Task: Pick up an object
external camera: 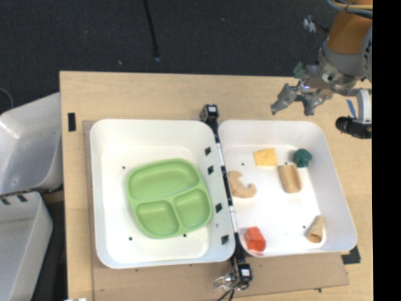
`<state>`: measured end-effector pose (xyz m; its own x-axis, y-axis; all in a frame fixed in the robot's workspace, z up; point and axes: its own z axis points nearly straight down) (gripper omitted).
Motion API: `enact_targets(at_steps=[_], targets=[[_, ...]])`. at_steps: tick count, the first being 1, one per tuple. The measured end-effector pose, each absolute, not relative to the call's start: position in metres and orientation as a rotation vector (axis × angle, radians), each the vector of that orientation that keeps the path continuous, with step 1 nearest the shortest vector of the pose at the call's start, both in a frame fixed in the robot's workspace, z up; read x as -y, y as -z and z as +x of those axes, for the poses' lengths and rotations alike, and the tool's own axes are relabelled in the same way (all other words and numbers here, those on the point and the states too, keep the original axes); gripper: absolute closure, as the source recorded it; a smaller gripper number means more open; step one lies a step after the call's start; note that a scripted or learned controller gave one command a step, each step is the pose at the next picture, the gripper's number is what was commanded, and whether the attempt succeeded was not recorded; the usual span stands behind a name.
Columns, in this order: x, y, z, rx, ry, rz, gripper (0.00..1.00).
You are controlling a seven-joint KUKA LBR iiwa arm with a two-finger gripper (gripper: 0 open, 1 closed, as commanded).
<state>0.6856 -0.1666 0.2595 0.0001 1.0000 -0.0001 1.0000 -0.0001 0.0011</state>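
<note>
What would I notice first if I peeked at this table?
Probably the big green plate with three sections, lying in the left bin. Next, the small things scattered in the right bin: a yellow block, a dark green ball and a red block near the front. The gripper hangs above the bench, behind the right bin.

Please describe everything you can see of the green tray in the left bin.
The green tray is a light green, plastic-looking plate with rounded corners and three compartments: one wide at the far side, two smaller at the near side. It lies flat and a little turned on the floor of the left bin, near the middle. Nothing lies in it, and no other object touches it.
</note>
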Motion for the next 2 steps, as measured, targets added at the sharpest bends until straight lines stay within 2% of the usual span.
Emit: enact_targets(at_steps=[1,2], targets=[[0.168,-0.218,0.684,-2.221,0.004,2.221,0.00],[0.169,-0.156,0.687,-2.224,0.004,2.218,0.00]])
